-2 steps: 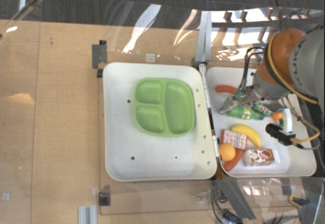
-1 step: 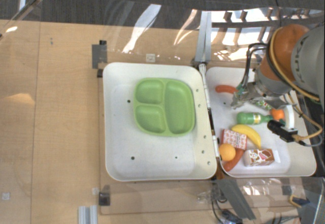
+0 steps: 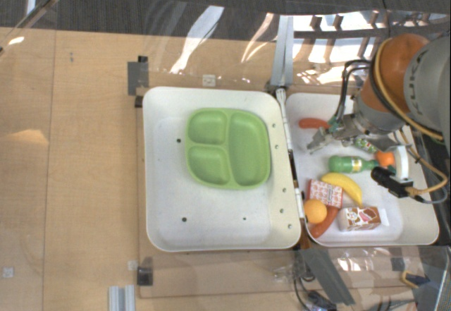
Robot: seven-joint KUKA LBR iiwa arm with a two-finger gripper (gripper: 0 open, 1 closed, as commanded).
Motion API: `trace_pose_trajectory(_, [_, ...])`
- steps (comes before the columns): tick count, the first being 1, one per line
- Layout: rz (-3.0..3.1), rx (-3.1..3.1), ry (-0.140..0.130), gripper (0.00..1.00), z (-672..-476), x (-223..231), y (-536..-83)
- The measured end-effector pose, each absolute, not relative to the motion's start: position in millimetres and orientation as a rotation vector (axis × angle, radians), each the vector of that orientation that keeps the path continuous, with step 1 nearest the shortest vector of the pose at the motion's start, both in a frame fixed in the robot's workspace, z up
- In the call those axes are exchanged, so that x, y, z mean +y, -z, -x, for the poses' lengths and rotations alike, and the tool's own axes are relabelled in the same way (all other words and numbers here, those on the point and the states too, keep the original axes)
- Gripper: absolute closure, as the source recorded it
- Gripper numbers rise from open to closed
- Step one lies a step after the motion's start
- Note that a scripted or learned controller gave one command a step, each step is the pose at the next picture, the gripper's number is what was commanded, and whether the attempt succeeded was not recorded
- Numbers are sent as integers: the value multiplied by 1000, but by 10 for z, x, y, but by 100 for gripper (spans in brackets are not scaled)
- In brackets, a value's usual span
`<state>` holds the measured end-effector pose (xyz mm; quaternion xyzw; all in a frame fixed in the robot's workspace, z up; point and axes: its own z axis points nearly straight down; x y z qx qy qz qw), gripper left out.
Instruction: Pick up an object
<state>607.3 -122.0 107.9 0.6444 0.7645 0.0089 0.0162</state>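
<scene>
the bench (image 3: 70, 161) carries two shallow white bins side by side, and the arm (image 3: 416, 84) leans in from the right over the right bin (image 3: 423, 232), its orange band bright above the grey wrist. the gripper (image 3: 331, 135) hangs low over the far left part of that bin, its thin metal fingers (image 3: 318, 139) pointing toward the wall shared with the left bin; from here i cannot tell whether the jaws are open or closed, and nothing shows between them. just beyond the tips, near the far left corner of the right bin, lies a small red-orange sausage-shaped piece (image 3: 313, 123). just nearer than the gripper a green bottle (image 3: 350, 163) lies on its side around the middle of the bin, and an orange carrot-like piece (image 3: 385, 159) sits at its right end. nearer again, a yellow banana (image 3: 344, 186) curves across the bin, touching a red and white carton (image 3: 325, 194) at its left. by the near left corner an orange (image 3: 316, 212) rests against the shared wall with a red chili-like piece (image 3: 321, 226) under it, and a brown and white carton (image 3: 361, 218) lies just to their right. in the left bin (image 3: 169, 225) a green divided plate (image 3: 230, 147) with three compartments lies flat, closer to the far right corner than to the near edge. black cables (image 3: 394, 186) loop off the wrist over the right side of the right bin.
</scene>
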Motion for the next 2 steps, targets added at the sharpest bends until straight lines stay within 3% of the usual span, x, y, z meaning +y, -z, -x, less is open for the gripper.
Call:
trace_pose_trajectory(1, [-1883,2483,-20,0,-5594,-1539,-949])
trace_pose_trajectory(2, [-1801,2559,-10,0,-6287,-1910,-928])
